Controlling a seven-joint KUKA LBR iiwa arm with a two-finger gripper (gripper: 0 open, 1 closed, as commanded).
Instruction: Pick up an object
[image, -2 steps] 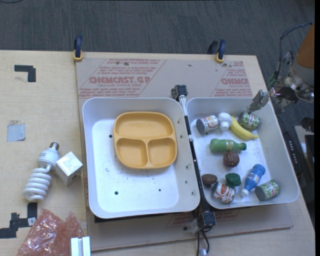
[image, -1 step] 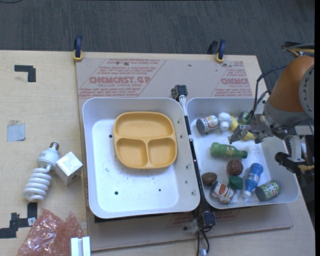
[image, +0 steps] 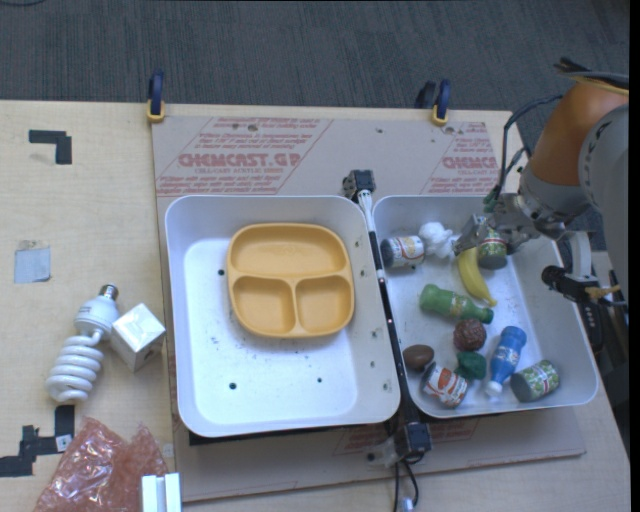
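I see the claw (image: 489, 238) low in the right bin's (image: 572, 390) upper right corner, closed around a small green-labelled can (image: 491, 249) (banana (image: 474, 275) just below it). Further down: green bottle (image: 452, 302), blue bottle (image: 506, 353). Left bin (image: 200, 385) holds a yellow divided tray (image: 291, 278).

Even, bright overhead light falls across the table (image: 90, 200); shadows are soft and short, glare is mild on the white bins (image: 200, 400), and detail looks slightly soft, perhaps from low resolution.
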